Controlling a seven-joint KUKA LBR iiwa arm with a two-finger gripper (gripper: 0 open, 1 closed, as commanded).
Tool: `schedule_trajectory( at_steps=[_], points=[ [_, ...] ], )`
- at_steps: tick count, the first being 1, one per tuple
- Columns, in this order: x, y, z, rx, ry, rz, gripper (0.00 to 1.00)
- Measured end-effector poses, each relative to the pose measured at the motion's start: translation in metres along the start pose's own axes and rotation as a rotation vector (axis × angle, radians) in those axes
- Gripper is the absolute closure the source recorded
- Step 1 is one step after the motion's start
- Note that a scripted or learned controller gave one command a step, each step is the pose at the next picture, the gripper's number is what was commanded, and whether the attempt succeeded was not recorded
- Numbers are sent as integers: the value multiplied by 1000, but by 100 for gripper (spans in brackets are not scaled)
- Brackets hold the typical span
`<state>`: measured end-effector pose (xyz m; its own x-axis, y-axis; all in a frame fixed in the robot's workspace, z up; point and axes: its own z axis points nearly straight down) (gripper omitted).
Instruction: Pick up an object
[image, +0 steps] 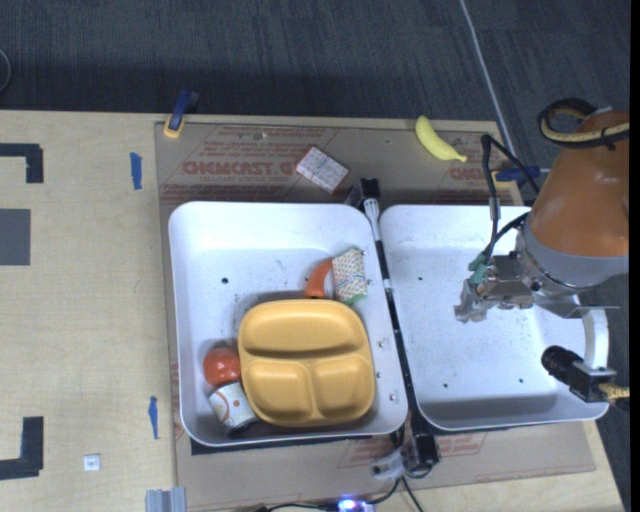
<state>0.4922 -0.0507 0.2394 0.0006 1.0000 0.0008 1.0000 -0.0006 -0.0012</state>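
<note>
The objects the task could take all sit in the left bin (190, 300), crowded toward its near side. A yellow compartment tray (305, 360) takes up most of the floor there and lies flat, hollows up. Tucked against its left edge are an orange-and-white rounded item (222, 368) and, just nearer, a small white cup-like piece (232, 407); both touch or almost touch the tray. At the tray's far edge an orange piece (318, 279) and a patterned packet (349, 275) lean together by the bin's right wall. This looks like the loose heap that tumbled objects settle into, not a deliberate arrangement, and the small pieces are wedged between tray and wall.

A banana (438, 140) and a small checked packet (320, 168) lie on the cardboard beyond the bins, outside the working area.

The arm (585, 200) reaches in from the right and is bent over the right bin (440, 395), its orange band high and its wrist pointing down and leftward. The gripper (480, 298) hangs over the middle of that bin's floor, well apart from every object in the left bin. It is small and blurred here, so it cannot be told whether it is spread or pressed together; nothing can be seen held in it.

Judging by this, no pick has begun, and the arm would need to cross the divider between the bins.
</note>
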Motion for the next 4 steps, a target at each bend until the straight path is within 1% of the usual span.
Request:
schedule_trajectory(
  at_steps=[1,2,3,4],
  points=[
    [3,-12,17,0,0,0,100],
    [43,-12,21,0,1,-2,100],
    [-35,-13,43,0,0,1,100],
    [14,-12,27,-5,-1,-2,100]
  ],
)
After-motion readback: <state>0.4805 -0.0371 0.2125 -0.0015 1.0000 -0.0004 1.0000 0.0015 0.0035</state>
